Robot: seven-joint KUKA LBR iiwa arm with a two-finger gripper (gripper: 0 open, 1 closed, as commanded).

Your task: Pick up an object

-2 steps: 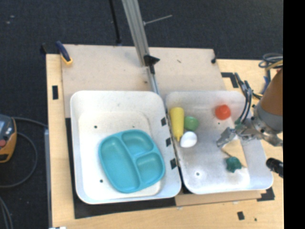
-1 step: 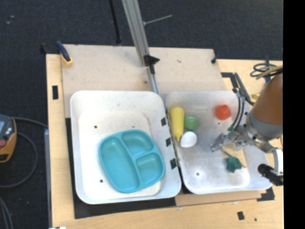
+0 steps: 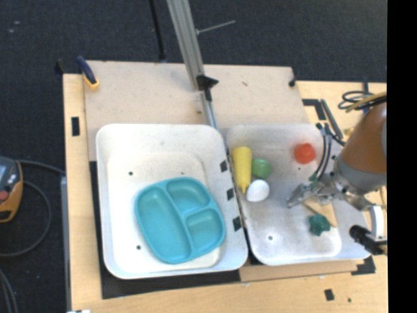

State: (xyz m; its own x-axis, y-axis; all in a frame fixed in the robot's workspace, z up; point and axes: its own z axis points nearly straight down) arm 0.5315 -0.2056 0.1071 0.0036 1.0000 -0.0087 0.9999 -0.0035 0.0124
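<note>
Nearest to the camera, at the lower part of the right bin (image 3: 280, 256), lies a small dark green piece (image 3: 318, 225), close to the bin's right wall. Just above it the pincer (image 3: 301, 196) hangs low over the bin floor, on the end of the grey arm (image 3: 365, 155) with the orange band. Whether the pincer is spread or pressed together I cannot tell, because it looks blurred and small; nothing is seen between its tips.

The nearest candidate for picking seems to be the green piece, just beside the pincer and a little toward the camera. I think a good grasp needs the pincer centred over one object and coming down straight, so the object is not pushed against the wall.

A bit farther left, near the wall between the two bins, a white ball (image 3: 258, 191) touches a yellow cylinder (image 3: 242, 167), and a green ball (image 3: 262, 168) sits just beside both. This group is tight, so taking one may move the others. Farther back, an orange ball (image 3: 304, 152) lies alone, near the arm's cables.

In the left bin (image 3: 117, 142) rests a blue divided tray (image 3: 180, 219), well apart from the pincer. Behind the bins, on the bench (image 3: 143, 90), a metal post (image 3: 187, 38) rises.
</note>
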